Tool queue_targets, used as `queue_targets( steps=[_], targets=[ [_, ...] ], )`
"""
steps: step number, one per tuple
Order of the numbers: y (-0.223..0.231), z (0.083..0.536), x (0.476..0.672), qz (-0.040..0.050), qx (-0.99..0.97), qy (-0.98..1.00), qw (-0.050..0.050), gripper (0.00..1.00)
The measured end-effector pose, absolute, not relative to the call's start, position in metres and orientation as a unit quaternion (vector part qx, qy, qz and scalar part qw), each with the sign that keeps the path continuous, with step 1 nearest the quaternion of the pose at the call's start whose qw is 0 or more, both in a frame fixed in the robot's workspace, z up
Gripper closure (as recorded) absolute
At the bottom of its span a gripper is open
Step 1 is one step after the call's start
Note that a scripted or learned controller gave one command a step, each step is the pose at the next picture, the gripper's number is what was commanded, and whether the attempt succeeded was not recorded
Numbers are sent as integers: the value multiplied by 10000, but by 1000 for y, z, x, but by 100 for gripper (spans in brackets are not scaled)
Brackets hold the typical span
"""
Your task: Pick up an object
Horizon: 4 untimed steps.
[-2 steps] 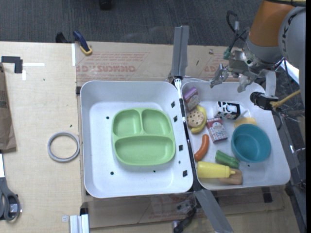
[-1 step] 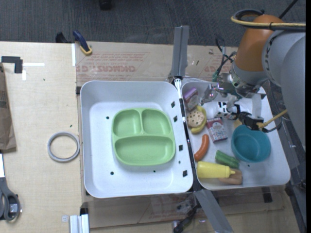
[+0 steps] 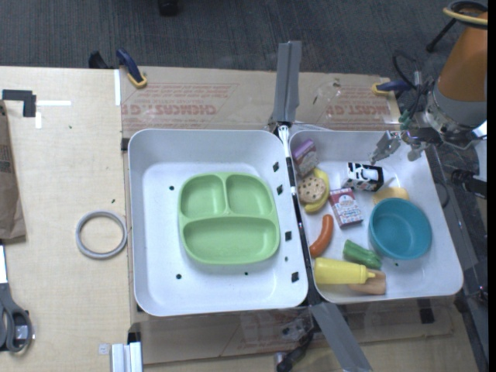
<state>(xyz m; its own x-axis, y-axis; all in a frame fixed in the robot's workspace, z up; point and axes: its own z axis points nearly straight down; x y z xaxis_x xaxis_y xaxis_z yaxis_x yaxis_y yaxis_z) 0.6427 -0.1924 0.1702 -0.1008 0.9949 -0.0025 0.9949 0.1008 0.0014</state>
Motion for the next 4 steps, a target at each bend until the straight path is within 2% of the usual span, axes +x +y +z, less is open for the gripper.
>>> queue_targets(
  steps=[1, 2, 3, 4],
  targets=[
    [-204, 91, 576, -5, 6733, 7394, -5, 0],
    [-195, 162, 618, 2, 6535, 7569, 11, 0],
    [-195, 162, 618, 0, 6536, 7568, 7, 0],
    [-123, 111, 637, 62, 6809, 7323, 118, 0]
  ],
)
